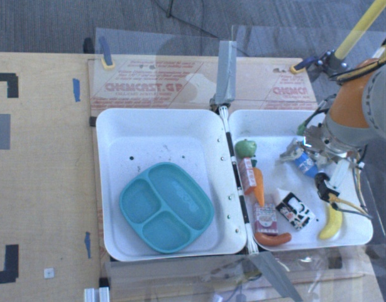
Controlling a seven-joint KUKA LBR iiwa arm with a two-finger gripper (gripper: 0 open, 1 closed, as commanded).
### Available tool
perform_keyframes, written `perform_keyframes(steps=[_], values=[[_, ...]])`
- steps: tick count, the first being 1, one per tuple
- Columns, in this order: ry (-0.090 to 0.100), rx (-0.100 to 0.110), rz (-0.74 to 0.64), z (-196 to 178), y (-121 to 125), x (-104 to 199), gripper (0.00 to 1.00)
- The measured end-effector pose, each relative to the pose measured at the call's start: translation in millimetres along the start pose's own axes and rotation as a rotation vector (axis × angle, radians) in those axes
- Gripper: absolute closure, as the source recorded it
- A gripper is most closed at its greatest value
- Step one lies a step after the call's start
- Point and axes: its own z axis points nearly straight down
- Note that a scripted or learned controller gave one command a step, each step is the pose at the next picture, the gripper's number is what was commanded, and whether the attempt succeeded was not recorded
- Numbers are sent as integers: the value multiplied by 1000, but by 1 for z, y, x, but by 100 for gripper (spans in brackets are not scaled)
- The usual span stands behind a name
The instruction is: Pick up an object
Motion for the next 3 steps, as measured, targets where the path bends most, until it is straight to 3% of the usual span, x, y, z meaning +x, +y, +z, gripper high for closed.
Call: perform_keyframes(steps=[1, 2, 3], values=[[-2, -3, -1, -11, 1, 0, 100], [-1, 3, -134, -1, 0, 9, 100], [0, 5, -73, -159, -1, 55, 100]])
